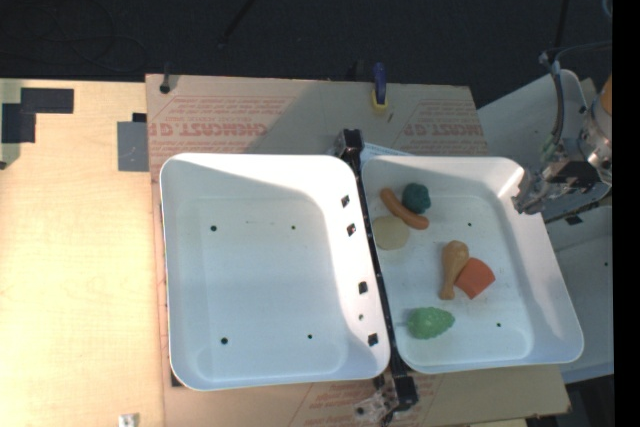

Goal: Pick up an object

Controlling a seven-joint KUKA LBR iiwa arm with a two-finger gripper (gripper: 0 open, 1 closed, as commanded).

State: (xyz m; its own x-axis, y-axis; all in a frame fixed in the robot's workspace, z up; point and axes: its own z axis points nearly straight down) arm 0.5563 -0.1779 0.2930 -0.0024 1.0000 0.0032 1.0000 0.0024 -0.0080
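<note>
Though partly cut off (right), hand (560, 187).

six small toys (432, 255) lie scattered in the right bin (545, 315).

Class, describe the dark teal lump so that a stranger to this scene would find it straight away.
Take the right-hand white bin of the two. Near its far left corner sits the dark teal lump, right beside the orange sausage. It is the darkest and roundest thing there; the other green lump is paler and lies at the bin's near edge.
</note>
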